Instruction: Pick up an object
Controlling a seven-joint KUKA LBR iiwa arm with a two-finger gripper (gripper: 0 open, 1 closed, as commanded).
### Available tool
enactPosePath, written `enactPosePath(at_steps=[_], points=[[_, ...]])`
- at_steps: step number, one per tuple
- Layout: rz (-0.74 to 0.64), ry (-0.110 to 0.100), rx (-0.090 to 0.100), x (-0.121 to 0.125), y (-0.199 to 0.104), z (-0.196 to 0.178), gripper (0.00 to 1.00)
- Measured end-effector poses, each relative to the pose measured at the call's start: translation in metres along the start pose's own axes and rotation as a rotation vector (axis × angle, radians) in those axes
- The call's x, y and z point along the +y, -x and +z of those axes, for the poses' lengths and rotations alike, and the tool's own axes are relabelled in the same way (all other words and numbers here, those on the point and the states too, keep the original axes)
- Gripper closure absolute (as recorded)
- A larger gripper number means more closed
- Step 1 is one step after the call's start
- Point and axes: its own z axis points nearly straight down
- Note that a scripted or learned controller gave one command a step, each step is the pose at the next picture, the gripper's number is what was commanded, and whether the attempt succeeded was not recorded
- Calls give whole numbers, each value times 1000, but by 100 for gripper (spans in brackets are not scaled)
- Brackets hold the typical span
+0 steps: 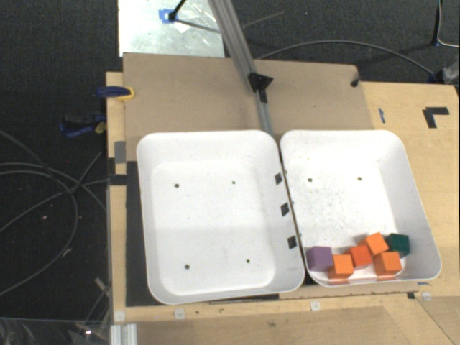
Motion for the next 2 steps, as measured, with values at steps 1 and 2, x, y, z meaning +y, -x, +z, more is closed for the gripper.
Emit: enactPosePath(at_steps=[1, 2], points=[[0, -2, 1, 9, -1, 70, 0], [-4, 8, -3, 39, 0, 48, 0]])
